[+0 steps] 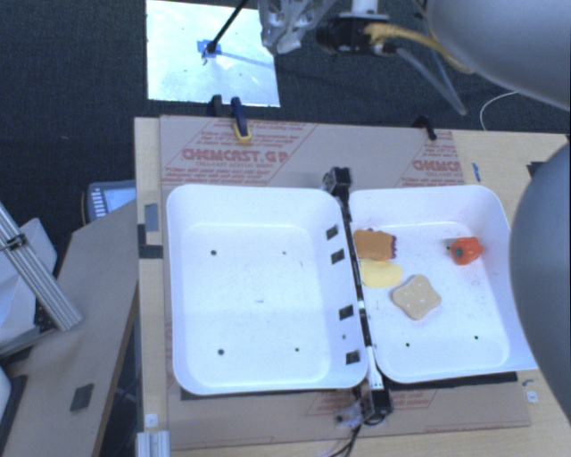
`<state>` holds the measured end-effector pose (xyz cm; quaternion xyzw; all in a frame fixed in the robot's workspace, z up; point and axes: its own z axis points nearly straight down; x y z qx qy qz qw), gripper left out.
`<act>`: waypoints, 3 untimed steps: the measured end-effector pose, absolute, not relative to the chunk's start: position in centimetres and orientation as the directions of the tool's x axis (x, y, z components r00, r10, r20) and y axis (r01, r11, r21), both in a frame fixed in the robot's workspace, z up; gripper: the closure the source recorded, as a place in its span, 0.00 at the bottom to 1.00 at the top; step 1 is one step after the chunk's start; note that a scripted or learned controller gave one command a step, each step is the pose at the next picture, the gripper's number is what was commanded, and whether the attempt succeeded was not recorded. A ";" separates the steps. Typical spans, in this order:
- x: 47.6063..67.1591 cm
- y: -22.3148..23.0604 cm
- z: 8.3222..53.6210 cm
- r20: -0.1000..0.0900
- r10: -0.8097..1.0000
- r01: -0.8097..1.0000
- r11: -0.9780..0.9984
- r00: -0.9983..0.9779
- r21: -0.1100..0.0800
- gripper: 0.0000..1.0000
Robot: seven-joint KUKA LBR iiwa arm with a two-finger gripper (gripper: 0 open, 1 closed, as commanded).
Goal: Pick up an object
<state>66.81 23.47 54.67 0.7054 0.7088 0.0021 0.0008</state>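
In the camera view, two shallow white bins sat side by side on the bench. The left bin carried no object on its floor. The right bin held four small things, all in its upper-left part, well apart from the far right wall. An orange-brown piece with a dark edge lay against the dividing wall. Just below it, touching or nearly touching, lay a flat yellow disc. A tan piece like a slice of bread lay beside the disc, on its lower right. A small orange-red object lay alone toward the right.

They seemed scattered loosely, as if dropped in, not arranged; I judged this suits random grasp tries.

The bread-like piece was almost square, with no clear long axis, turned so its corners pointed roughly up and down the picture. The orange-brown piece ran a little longer left to right.

The gripper was at the top edge, high above the bench and far from the bins. It was blurred and partly cut off, so whether it was open or closed I could not tell, and nothing was seen in it. I judged the pick had not yet started
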 end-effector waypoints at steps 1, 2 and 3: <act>66.8 23.5 54.6 0.002 1.000 1.000 0.006 -0.006 0.003 0.00; 66.8 23.5 55.8 0.003 1.000 1.000 0.009 -0.009 0.006 1.00; 66.8 23.5 55.8 0.003 1.000 1.000 0.010 -0.010 0.005 0.00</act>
